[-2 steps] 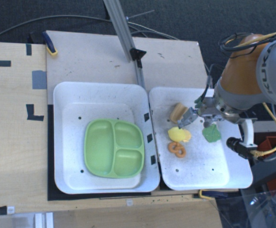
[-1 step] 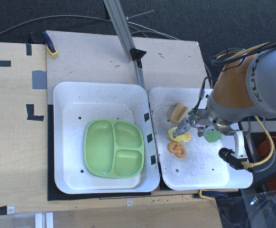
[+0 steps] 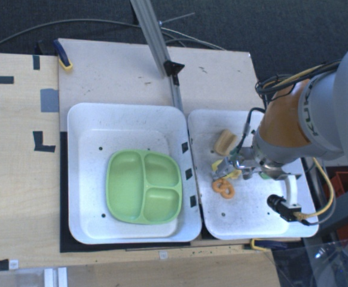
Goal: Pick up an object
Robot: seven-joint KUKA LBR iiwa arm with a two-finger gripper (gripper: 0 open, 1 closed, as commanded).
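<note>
Gripper (image 3: 237, 165) sits low in the right bin (image 3: 246, 223), near its middle-left, w/ the arm coming in from 3 o'clock. Can't tell the hand's state: the tip is lost in clutter of small items right under it.

Key relation: the orange pretzel-shaped piece (image 3: 223, 188) lies just beside the tip, toward 7 o'clock, flat on the bin floor, roughly round so no real long axis. A yellow bit (image 3: 220, 167) pokes out at the tip's 9 o'clock side, touching or nearly so; can't say if it's gripped. The tan block (image 3: 225, 141) lies near, at approx 11 o'clock from the tip, its long axis running 1-to-7 o'clock.

Judgement: the yellow bit is nearest, so prob. the target; the pretzel piece is next candidate and needs only a short shift toward 7.

Containers: right bin holds the tan block, yellow bit and orange piece, all in its left half. Left bin (image 3: 84, 118) holds a green divided plate (image 3: 144, 187), three compartments, nothing in them.
</note>
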